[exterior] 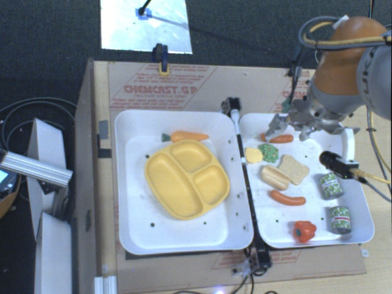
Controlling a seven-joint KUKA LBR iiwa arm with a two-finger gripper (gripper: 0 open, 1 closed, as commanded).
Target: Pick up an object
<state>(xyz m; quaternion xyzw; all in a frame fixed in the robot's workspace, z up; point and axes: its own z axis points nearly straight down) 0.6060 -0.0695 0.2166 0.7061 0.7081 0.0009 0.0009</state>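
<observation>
Two white bins are set side by side on the counter. The left bin is occupied by a yellow divided plate, with a toy carrot lying just beyond its far edge. The right bin is seen to hold a sausage, broccoli, a bread slice, a bun, a second sausage, a red pepper and two cans. The gripper is positioned over the far end of the right bin, its fingers spread apart around the first sausage; nothing is shown clamped between them.
</observation>
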